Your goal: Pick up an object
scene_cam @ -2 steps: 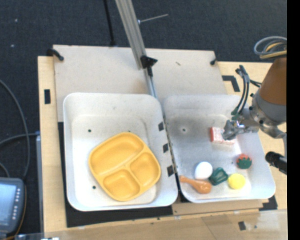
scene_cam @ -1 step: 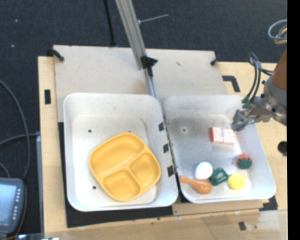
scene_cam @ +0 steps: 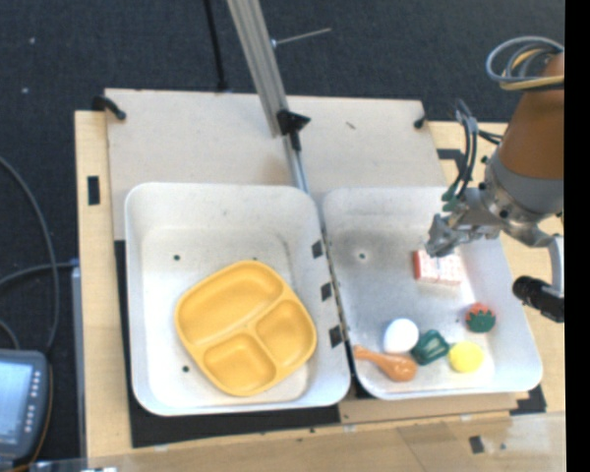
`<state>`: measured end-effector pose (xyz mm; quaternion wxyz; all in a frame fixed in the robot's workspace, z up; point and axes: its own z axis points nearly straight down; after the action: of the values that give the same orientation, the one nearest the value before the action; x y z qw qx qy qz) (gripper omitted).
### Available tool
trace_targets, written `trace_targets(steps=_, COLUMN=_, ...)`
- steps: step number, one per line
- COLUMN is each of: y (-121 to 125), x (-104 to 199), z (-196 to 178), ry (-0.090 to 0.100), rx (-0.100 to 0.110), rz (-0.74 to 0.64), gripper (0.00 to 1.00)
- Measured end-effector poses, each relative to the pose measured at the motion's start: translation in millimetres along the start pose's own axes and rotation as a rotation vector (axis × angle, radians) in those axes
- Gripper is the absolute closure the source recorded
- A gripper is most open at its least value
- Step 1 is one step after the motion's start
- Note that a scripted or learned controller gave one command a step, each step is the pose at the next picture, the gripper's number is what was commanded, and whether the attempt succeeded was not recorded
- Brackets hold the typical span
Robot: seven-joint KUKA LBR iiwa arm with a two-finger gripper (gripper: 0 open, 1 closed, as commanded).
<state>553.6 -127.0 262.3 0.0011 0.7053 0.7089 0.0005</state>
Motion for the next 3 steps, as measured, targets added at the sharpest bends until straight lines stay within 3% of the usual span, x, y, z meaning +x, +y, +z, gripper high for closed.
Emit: trace_targets(steps=3, y=22, x=157, z=16, ry=0.001, rx=0.003, rz=-0.001, gripper=1.00)
